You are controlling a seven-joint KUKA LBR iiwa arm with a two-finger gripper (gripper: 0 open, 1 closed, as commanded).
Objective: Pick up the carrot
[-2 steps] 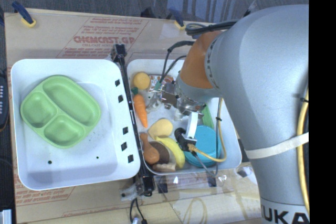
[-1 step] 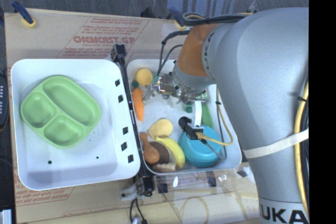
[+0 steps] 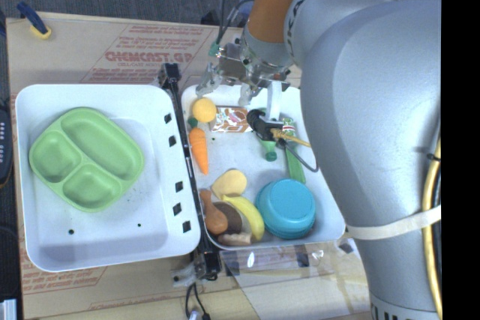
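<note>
Surface [image 3: 112, 49]: brown board with red print, carrying two shallow white bins side by side.

Left bin [image 3: 45, 236]: far to the left of the end effector and lower in the view. Holds one green divided plate [image 3: 86, 157] with three compartments.

Carrot [image 3: 199, 149]: in the right bin [image 3: 326, 225], below and slightly left of the end effector, close against the bin's left wall. Orange, smooth, tapered, with a small dark green stub at its upper end. Long axis runs nearly up and down the view, parallel to the wall between the bins; the thick end lies toward the end effector, the narrow tip points away from it, toward the bottom of the view. Nothing touches it from above.

Yellow round fruit [image 3: 203, 110]: just below and left of the end effector, just above the carrot's thick end.

End effector [image 3: 238, 90]: over the top end of the right bin, its two fingers spread apart, nothing between them.

Printed card [image 3: 231, 119]: directly below the end effector, lying flat.

Pale yellow lump [image 3: 229, 182], banana [image 3: 251, 215], brown items [image 3: 217, 219]: well below the end effector, past the carrot's tip.

Blue bowl [image 3: 286, 207]: well below and right of the end effector.
</note>
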